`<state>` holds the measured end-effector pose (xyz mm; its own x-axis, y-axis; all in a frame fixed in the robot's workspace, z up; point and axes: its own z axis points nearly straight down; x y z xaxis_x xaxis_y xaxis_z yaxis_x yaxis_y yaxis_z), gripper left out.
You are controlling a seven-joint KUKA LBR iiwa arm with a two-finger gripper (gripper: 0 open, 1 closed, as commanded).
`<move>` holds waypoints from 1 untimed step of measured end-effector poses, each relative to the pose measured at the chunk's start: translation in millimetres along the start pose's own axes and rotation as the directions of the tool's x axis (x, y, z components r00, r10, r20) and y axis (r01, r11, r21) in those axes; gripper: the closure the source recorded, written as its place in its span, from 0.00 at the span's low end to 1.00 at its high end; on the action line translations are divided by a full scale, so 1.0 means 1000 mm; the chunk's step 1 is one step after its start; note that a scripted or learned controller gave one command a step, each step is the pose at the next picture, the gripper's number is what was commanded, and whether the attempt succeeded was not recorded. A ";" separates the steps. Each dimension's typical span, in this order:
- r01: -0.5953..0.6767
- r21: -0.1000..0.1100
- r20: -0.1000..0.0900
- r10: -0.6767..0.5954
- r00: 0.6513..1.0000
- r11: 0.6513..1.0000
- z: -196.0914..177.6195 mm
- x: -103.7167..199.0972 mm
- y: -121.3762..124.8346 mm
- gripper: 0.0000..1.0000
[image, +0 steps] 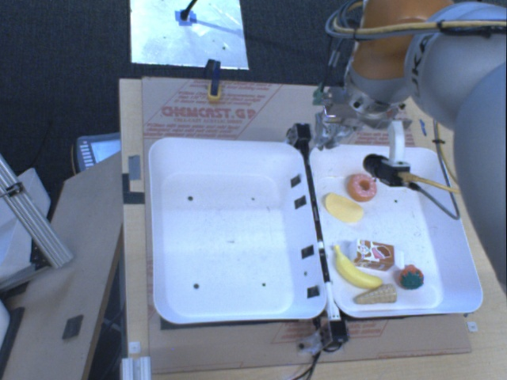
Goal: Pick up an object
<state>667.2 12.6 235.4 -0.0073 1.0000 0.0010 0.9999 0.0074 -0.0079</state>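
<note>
Pre-grasp: gripper [331, 130] at the right bin [455, 236] far rim, nothing in it; jaw state unclear.
Next: descend toward donut [363, 187], nearest item, just below-right of gripper.

Setting was a robotics lab: two white bins [230, 236] clamped side by side on a cardboard-covered desk [214, 109], aluminium framing [32, 220] at left, cabled grey-and-orange arm [428, 38].
</note>
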 end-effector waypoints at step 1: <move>0.001 -0.030 0.000 -0.001 1.000 1.000 -0.184 0.012 0.001 1.00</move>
<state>669.8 23.9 419.9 -0.0080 1.0000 0.0008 0.9997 0.0079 0.0218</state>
